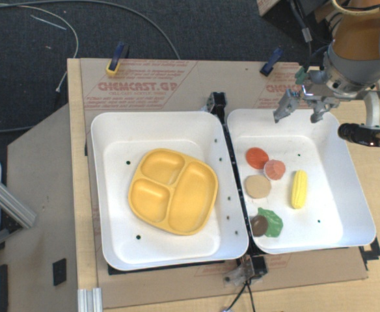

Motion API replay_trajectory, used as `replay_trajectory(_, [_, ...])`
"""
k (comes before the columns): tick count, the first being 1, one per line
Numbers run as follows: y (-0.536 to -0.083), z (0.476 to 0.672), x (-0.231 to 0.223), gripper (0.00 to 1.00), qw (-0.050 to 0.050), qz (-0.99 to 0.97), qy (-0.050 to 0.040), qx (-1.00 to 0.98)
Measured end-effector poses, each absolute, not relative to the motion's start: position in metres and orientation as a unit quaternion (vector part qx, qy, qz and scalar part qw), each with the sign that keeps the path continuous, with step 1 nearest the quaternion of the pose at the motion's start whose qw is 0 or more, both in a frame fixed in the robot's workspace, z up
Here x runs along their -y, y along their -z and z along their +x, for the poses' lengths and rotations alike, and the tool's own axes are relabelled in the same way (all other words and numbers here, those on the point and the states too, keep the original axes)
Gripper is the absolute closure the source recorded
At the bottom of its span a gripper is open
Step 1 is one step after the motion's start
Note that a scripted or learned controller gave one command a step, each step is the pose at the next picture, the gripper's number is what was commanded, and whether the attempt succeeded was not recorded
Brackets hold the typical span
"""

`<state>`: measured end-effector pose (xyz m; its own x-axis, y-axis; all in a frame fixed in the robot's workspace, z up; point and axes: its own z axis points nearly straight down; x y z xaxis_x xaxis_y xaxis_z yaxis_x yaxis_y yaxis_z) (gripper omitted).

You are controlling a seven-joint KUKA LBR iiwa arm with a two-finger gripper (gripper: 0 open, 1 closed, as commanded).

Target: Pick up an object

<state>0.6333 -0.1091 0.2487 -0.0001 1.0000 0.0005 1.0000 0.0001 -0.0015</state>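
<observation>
Two white bins (105,135): yellow tray (173,190), toy foods (274,187).

We see the arm (359,28) reaching in at the upper right, its orange band sitting above a grey wrist that points downward. Below the wrist hangs the gripper (302,111), its two grey fingers (283,109) spread apart with open space between them. The jaws hold nothing, and the gripper is raised, its tips pointing down and slightly toward us.
</observation>
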Motion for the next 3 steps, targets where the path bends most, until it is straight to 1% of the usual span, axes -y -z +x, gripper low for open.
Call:
replay_trajectory(1, [-0.188,0.633,0.115,0.00,0.003,-0.707,-0.0023,0.707])
replay_trajectory(2, [-0.131,0.640,0.109,0.00,0.004,-0.707,-0.0021,0.708])
replay_trajectory(3, [-0.085,0.641,0.108,0.00,0.000,-0.707,0.0008,0.707])
